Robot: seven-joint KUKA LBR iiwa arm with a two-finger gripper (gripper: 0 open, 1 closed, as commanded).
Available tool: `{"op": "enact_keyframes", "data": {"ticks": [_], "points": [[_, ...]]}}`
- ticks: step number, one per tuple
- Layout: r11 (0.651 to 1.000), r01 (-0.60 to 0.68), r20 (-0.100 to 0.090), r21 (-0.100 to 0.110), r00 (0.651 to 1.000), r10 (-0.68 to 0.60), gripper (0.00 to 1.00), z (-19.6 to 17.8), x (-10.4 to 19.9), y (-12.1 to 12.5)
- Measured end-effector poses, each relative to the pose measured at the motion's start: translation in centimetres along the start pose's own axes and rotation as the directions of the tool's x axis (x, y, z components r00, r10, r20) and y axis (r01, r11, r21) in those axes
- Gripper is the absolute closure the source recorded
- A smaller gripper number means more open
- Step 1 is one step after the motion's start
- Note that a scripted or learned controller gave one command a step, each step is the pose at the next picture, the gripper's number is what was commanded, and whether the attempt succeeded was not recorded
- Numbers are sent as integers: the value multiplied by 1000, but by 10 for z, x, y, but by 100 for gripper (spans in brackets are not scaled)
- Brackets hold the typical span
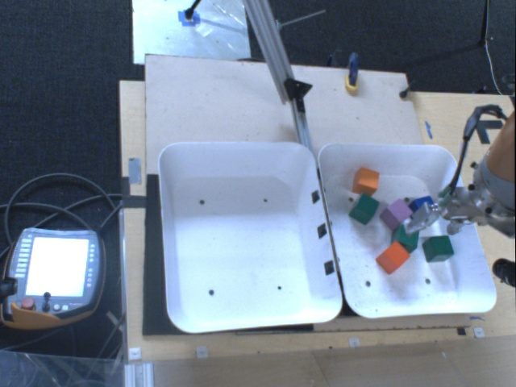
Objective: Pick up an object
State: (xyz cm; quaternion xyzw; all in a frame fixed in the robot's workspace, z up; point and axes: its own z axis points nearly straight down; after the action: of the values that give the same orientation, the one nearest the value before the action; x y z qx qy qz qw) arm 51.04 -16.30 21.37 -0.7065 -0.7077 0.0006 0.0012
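Several small blocks lie in the right white bin point(468, 297). An orange block point(366, 180) sits at the back, with a green block point(364, 210) just in front of it. A purple block point(396, 214), a blue block point(420, 203) and a dark green block point(405, 238) crowd together mid-bin. A second orange block point(393, 257) and another green block point(438, 248) lie nearer the front. My gripper point(426, 217) reaches in from the right and hangs low over the cluster, between the blue and dark green blocks. It partly hides the blue block.
The left white bin point(173, 240) stands beside the right one, sharing a middle wall. A slanted metal pole point(274, 47) crosses above the back of the bench. A teach pendant point(52, 276) lies on the floor at the left.
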Motion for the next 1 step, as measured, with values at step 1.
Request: {"op": "enact_keyframes", "data": {"ticks": [1], "points": [[1000,0,-1,0,1000,0,0,42,1,3]]}}
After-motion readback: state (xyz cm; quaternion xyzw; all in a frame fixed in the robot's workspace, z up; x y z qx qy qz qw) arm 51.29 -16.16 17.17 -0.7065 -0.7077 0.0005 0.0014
